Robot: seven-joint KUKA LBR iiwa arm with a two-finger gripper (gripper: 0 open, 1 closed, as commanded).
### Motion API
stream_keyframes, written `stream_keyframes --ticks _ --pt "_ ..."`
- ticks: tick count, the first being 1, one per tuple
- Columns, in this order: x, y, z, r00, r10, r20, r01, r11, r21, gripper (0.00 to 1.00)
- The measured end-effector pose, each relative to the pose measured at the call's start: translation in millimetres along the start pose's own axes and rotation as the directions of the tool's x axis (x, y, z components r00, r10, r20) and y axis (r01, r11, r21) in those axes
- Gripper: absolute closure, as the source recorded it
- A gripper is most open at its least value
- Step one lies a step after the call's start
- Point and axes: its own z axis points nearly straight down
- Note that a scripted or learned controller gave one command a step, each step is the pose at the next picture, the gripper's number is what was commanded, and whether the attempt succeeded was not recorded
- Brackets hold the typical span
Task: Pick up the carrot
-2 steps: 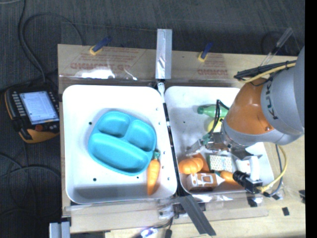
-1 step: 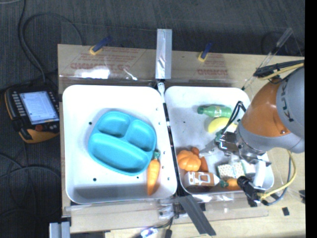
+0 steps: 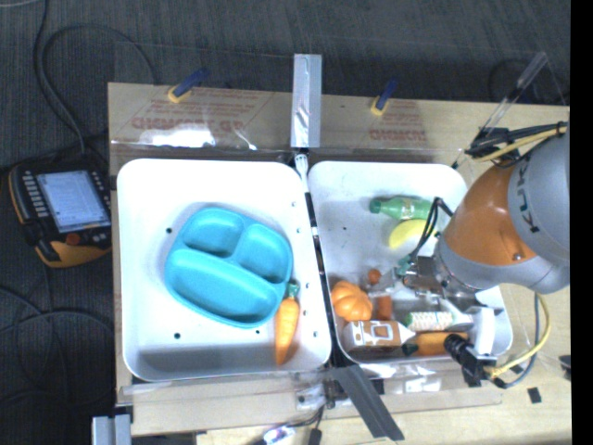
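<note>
The orange carrot lies in the left bin, upright along the bin's right wall, just off the lower right corner of the blue divided tray. My gripper hangs over the middle of the right bin, under the orange wrist band, well to the right of the carrot. Nothing of the carrot is near it.
The right bin holds a green bottle, a yellow fruit, a small orange pumpkin-like piece, a brown bottle and several other small items. A teach pendant lies left of the bench.
</note>
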Motion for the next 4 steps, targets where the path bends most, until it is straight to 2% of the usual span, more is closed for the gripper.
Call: stream_keyframes --ticks 1,2,3,4 --pt "2.1 0.1 -8.9 1.000 -0.002 -0.006 0.002 1.000 0.004 1.00" --pt "-47.0 6.2 0.3 0.999 0.049 -0.012 -0.049 0.999 0.008 1.00" --pt "-27.7 13.8 0.7 0.991 0.135 0.004 -0.135 0.991 0.008 1.00" --pt "-52.4 17.8 -117.9 0.993 0.122 0.002 -0.122 0.992 0.023 1.00"
